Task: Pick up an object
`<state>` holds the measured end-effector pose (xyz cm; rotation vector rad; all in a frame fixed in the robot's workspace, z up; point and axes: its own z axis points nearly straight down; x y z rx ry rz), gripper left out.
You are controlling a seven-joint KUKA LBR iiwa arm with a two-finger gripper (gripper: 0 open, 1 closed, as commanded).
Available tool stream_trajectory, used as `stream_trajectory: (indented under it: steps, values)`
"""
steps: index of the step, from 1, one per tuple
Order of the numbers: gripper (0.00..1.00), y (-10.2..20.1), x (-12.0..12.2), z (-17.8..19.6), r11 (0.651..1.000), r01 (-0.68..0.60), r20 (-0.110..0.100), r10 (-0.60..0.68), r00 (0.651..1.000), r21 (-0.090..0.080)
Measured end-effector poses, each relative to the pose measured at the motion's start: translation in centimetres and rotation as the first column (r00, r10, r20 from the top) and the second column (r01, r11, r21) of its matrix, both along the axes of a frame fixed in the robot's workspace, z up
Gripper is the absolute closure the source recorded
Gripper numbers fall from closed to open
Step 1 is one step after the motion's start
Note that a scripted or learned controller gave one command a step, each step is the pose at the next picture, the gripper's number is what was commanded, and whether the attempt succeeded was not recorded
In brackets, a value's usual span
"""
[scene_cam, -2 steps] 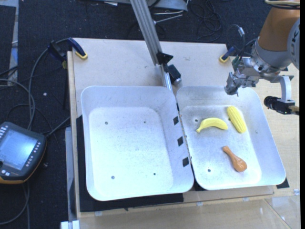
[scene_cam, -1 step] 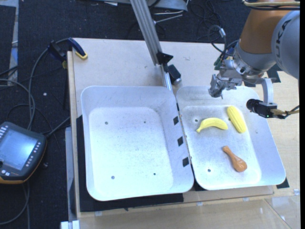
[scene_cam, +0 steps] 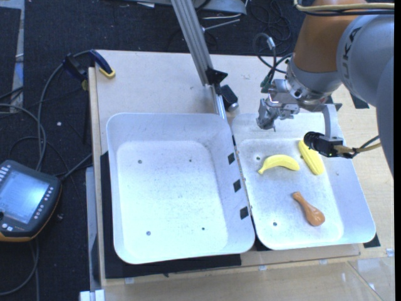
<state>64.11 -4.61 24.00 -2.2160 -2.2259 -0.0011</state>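
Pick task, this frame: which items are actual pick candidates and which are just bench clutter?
Pick candidates, all in the right bin:
- yellow banana
- yellow corn-like piece
- orange-brown drumstick-shaped toy
The gripper hangs over that bin's far edge.

Lying about:
- left bin
- teach pendant off the bench
- clamp at the bench corner
- slanted aluminium rail
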Motion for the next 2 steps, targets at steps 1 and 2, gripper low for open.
stream_trajectory:
  steps: [1,2]
  values:
    - [1.0,5.7,-2.0,0.5,1.0,-0.001,0.0,0.001,1.0,0.0]
    - [1.0,10.1,-2.7,0.2,1.0,0.001,0.0,-0.001,1.0,0.0]
